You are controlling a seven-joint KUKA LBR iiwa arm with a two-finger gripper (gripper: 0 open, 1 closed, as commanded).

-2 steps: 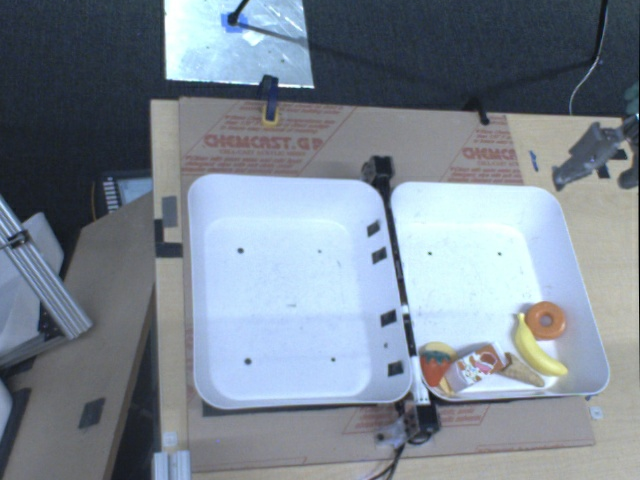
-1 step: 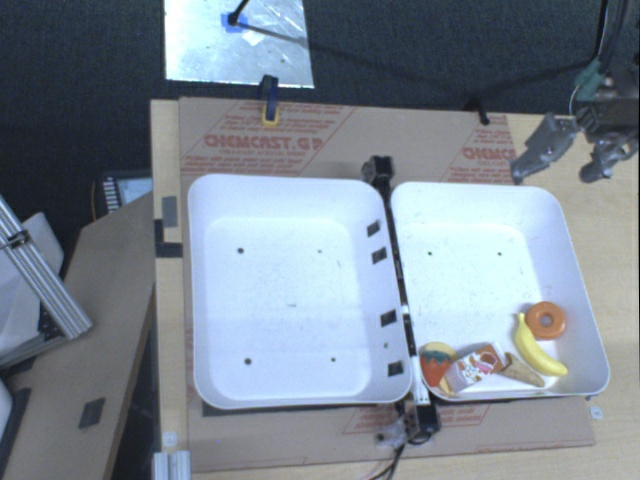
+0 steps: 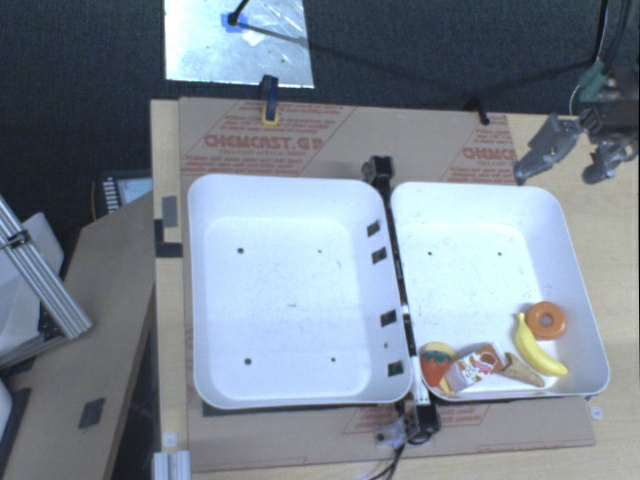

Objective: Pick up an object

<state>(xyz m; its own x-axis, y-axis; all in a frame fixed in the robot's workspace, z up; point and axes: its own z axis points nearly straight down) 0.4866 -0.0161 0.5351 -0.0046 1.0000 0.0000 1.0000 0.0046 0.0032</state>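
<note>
We see the gripper [image 3: 572, 156] above the right bin's [image 3: 470, 230] far corner, fingers spread, holding nothing. The objects, banana [image 3: 536, 347], orange ring [image 3: 545, 319] and packet [image 3: 474, 366], are huddled in the near right corner. Risks: fingers clip the bin wall, or pinch two items together.

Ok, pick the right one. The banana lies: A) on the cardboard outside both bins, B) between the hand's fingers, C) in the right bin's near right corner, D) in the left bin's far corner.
C: the banana lies in the right bin at its near right corner, beside the orange ring, while the hand hangs above the far right edge of the bench.
</note>
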